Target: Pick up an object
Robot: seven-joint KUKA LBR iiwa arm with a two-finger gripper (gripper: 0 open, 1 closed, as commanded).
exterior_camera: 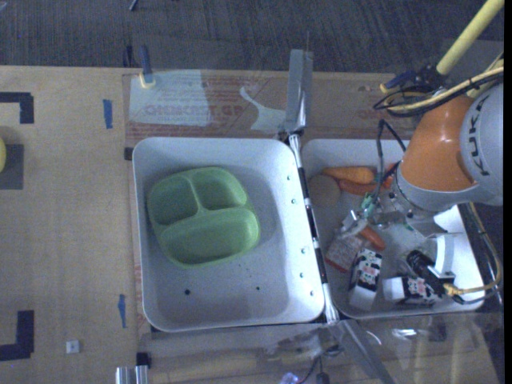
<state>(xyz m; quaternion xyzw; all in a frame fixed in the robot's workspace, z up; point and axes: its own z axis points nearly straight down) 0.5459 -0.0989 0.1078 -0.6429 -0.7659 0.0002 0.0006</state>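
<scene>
The left bin (pixel 152 294), well left of the gripper (pixel 366 211), holds a green divided plate (pixel 203 214). The right bin (pixel 320 154) holds the gripper among clutter: an orange object (pixel 352 175) just above it, a black-and-white cup (pixel 365 276) below. I cannot tell its grip.

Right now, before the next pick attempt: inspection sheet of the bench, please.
Surface: wooden bench bearing two white bins side by side; black and blue tape marks on it.
Job's things: right bin holds a jumble of small objects, among them an orange piece near the far wall and a black-and-white patterned cup near the front.
Clutter: green divided plate alone in the left bin.
Tool: tool low over the jumble in the right bin; finger state too small to read.
Cables: yellow and black cables run behind the arm, with a yellow rod above them.
Surroundings: dark carpet beyond the bench.
</scene>
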